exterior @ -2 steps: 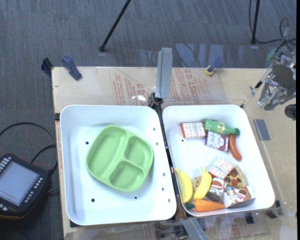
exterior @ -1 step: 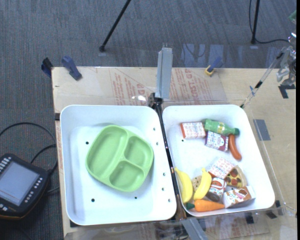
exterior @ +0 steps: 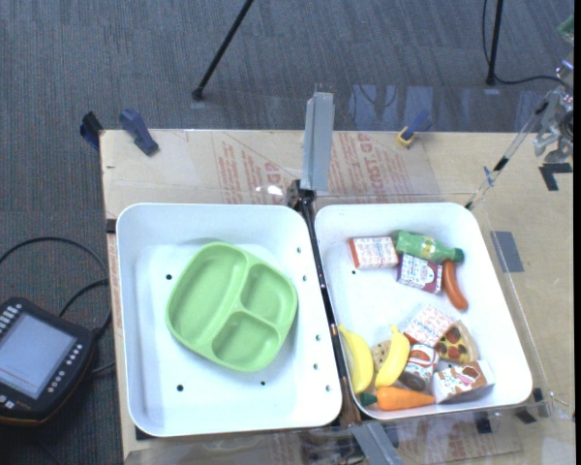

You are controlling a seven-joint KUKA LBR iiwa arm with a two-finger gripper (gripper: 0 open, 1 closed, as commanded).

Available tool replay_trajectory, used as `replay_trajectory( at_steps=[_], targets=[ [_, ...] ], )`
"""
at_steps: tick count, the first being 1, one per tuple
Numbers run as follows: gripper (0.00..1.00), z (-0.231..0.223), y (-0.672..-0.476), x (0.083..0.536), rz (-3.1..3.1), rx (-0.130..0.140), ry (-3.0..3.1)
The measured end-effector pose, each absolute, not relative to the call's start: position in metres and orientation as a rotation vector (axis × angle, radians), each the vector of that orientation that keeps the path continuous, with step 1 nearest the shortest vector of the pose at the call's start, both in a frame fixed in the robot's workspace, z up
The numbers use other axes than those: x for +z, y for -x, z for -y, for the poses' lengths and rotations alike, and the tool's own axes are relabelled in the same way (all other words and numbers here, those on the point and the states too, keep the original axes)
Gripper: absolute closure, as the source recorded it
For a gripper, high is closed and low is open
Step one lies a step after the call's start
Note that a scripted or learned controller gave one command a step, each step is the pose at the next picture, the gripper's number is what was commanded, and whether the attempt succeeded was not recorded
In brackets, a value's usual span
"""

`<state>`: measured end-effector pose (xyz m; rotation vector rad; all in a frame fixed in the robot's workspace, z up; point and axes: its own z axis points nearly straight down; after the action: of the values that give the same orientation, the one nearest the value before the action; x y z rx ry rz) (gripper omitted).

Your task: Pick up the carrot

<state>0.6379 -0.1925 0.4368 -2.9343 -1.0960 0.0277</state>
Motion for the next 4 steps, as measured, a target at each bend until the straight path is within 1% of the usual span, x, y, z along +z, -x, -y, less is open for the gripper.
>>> replay_trajectory(
  at_steps=[1,2,4],
  targets=[
    [0.00,0.193,-0.638,0.437,1.096,0.028,2.934],
    [1.00,0.189,-0.641,0.441,1.112,0.041,2.923],
    [1.00,0.181,-0.647,0.450,1.146,0.068,2.900]
  ],
)
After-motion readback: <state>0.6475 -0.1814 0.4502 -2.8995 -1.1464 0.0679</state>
